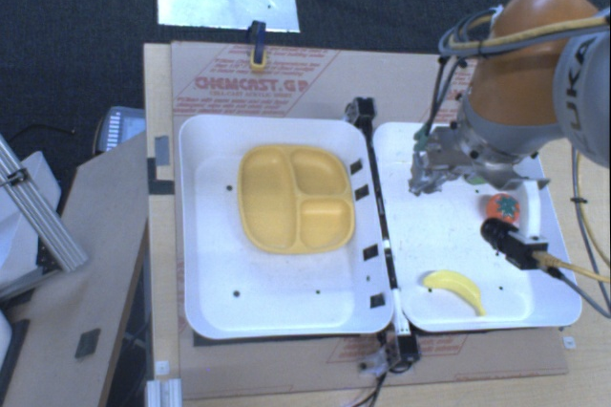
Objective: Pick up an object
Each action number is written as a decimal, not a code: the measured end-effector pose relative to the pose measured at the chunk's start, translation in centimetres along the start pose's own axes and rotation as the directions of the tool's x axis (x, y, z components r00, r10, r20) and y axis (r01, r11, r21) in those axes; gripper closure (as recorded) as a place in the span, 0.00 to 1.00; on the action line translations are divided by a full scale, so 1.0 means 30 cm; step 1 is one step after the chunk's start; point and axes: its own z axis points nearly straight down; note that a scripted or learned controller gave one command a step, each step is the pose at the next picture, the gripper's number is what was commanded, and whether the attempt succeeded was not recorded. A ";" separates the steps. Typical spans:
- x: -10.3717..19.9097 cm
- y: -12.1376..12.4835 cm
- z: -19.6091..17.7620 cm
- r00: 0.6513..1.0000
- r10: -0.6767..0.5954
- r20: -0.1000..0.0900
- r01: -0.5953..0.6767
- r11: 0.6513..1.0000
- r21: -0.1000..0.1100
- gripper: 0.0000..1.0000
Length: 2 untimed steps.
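Hovering gripper [425, 174] above right bin [431, 247], banana [455, 287] well below, apart

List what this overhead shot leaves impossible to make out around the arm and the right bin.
- Gripper: small and dark beneath the wrist; open or shut cannot be told.
- Right bin: its far right part is covered by the arm.
- Orange-red object: partly hidden by the arm and a black fitting, so its kind is unclear.
- Arm: cut off by the frame's right edge.
- Banana and yellow tray lie fully visible.
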 end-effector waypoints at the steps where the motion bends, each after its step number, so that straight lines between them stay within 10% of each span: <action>1: 0.152 0.002 0.069 1.000 0.001 0.000 -0.001 1.000 0.004 1.00; 2: 0.320 -0.009 0.133 1.000 0.001 0.000 -0.001 1.000 0.004 1.00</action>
